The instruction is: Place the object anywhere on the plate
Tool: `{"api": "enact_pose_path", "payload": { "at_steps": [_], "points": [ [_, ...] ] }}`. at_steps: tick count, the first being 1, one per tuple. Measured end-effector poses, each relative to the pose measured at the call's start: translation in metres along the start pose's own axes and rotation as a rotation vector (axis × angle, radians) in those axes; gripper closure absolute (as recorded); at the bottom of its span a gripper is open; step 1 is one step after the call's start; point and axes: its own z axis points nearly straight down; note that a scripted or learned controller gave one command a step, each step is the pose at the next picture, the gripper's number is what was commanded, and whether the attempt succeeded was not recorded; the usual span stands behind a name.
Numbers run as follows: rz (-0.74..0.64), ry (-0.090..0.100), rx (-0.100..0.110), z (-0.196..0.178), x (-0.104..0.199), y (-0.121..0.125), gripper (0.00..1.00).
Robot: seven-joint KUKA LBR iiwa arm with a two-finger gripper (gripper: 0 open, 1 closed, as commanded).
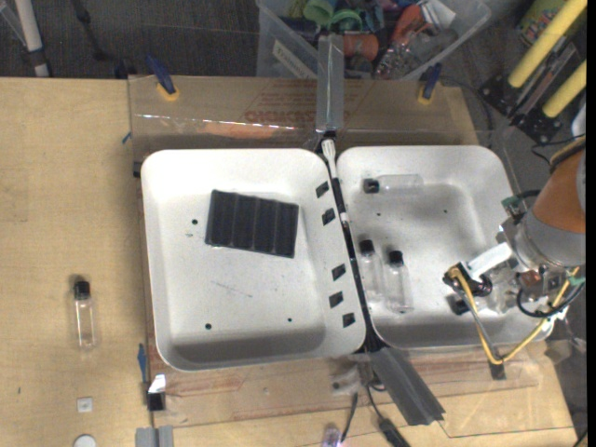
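A black ribbed plate lies flat in the left bin, toward its upper middle. In the right bin lie three clear vials with black caps. One vial rests near the far wall, and two others sit side by side near the divider. My gripper hangs over the right bin's right side, to the right of the two vials and apart from them. I see nothing held in it.
A fourth clear vial lies on the wooden bench left of the bins. A clear tub of colourful toys stands behind the bins. Blue clamps hold the board at the back.
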Motion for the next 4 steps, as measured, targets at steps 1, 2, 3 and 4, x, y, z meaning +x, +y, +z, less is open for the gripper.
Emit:
{"api": "enact_pose_path", "payload": {
  "at_steps": [1, 2, 3, 4],
  "points": [
    [-0.288, -0.003, 0.002, 0.003, 0.013, 0.006, 1.00],
    [-0.435, 0.013, 0.004, 0.001, -0.032, 0.004, 1.00],
    [-0.436, 0.016, 0.007, -0.008, -0.031, 0.002, 1.00],
    [-0.905, 0.014, -0.003, 0.001, -0.033, 0.008, 1.00]
  ]
}}
